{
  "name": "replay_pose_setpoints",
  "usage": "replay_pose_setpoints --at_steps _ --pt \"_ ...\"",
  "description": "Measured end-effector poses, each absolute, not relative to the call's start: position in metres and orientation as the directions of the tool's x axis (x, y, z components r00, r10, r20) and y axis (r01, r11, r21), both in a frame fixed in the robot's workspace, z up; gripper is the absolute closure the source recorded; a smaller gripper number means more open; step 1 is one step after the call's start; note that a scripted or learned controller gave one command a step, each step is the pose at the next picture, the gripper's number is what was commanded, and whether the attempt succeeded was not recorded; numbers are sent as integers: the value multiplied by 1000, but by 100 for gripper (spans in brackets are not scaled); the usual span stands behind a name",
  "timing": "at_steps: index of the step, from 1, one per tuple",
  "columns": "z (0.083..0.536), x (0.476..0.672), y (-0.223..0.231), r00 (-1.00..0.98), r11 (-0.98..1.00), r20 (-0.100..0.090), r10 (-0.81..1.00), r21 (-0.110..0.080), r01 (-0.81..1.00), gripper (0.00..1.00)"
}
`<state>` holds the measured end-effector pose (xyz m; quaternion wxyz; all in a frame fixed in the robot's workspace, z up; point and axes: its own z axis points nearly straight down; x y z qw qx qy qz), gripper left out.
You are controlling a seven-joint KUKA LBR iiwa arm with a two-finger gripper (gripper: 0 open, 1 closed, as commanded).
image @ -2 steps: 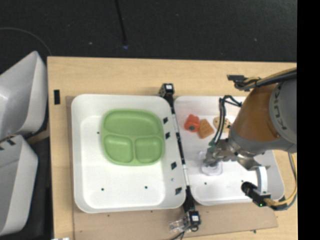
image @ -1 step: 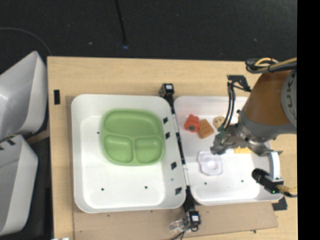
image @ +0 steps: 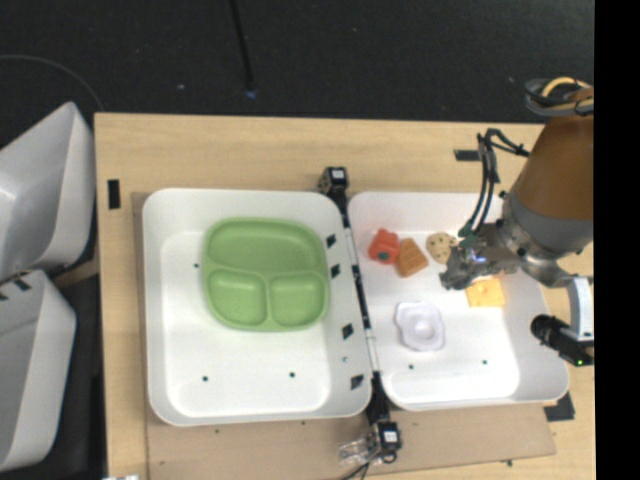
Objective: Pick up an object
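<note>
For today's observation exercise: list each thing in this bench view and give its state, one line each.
Green plate: lying flat in left bin.
Red piece: resting in right bin, touching the brown piece.
Brown piece: resting, ungripped.
Cookie: lying flat.
Yellow piece: lying beside gripper.
White cup: resting alone.
Gripper: lowered into right bin.

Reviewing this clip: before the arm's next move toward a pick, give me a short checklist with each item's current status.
1. Targets are in the right bin: red piece, brown piece, cookie, yellow piece, clear cup: ok.
2. Gripper is over the right bin, between cookie and yellow piece: ok.
3. An object sits between its fingers: cannot tell.
4. Red and brown pieces are apart enough for a single grab: not ok, they touch.
5. Green divided plate in the left bin is out of the way: ok.
</note>
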<state>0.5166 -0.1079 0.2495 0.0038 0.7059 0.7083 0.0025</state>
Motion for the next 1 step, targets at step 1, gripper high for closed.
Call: replay_pose_setpoints --at_steps 1 --pt "254 517 -109 -4 4 -1 1000 2 1000 100"
